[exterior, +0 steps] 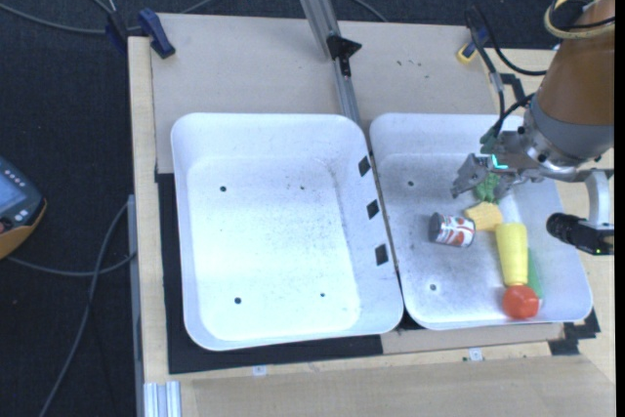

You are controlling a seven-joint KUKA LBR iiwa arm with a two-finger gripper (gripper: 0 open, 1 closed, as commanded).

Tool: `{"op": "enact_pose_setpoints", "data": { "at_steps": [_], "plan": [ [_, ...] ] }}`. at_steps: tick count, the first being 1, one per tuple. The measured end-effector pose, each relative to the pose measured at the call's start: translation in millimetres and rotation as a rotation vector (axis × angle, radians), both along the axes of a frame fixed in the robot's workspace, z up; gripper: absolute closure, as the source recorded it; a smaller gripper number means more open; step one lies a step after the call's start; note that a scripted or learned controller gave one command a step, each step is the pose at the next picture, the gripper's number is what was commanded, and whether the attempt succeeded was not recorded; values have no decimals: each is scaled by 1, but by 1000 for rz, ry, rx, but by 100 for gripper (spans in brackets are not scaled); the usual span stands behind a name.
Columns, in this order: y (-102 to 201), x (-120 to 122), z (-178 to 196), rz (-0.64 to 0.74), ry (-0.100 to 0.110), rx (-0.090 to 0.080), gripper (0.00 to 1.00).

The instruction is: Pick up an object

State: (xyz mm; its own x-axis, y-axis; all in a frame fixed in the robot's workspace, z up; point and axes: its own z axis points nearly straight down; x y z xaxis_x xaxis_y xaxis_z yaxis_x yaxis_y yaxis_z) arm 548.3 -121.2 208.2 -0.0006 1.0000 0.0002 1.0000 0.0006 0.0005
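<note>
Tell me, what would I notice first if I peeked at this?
Probably the bright things in the right bin: a yellow bottle with a red ball at its near end, and a small red and white can lying to their left. Just above them hangs the gripper, close over a yellow block, on the big grey arm with its orange band.

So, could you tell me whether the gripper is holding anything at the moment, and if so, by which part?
It cannot be told: the gripper hovers just above the small yellow block in the right white bin, with nothing visibly between its tips.
</note>
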Motion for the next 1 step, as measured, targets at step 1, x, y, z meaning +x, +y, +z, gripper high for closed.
{"op": "enact_pose_setpoints", "data": {
  "at_steps": [1],
  "plan": [
    [0, 0, 0, 0, 0, 0, 0]
  ]
}}
